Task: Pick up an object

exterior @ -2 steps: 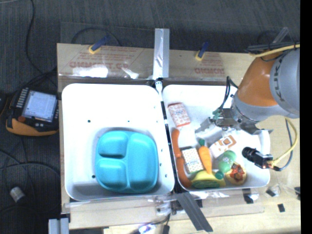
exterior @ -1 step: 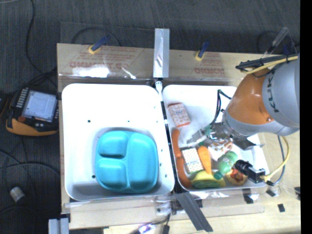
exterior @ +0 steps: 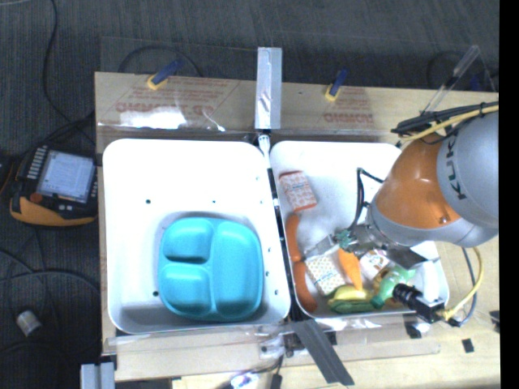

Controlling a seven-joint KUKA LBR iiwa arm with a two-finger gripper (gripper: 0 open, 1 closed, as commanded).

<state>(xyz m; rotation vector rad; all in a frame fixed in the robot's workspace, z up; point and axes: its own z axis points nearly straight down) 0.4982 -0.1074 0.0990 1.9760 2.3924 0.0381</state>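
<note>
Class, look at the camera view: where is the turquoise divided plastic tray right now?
The turquoise divided plastic tray lies in the left white bin, towards its near right corner, close to the wall shared with the right bin.

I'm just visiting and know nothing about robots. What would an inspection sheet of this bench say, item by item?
Surface: wooden bench bearing left bin and right bin.
Job's things: orange carrot-like piece, yellow piece, green piece, small packets in right bin.
Clutter: turquoise divided tray in left bin.
Grippers: gripper low over the pile; grasp unclear.
Cables: black and yellow cables by the arm.
Surroundings: dark carpet, handheld device on floor.
</note>
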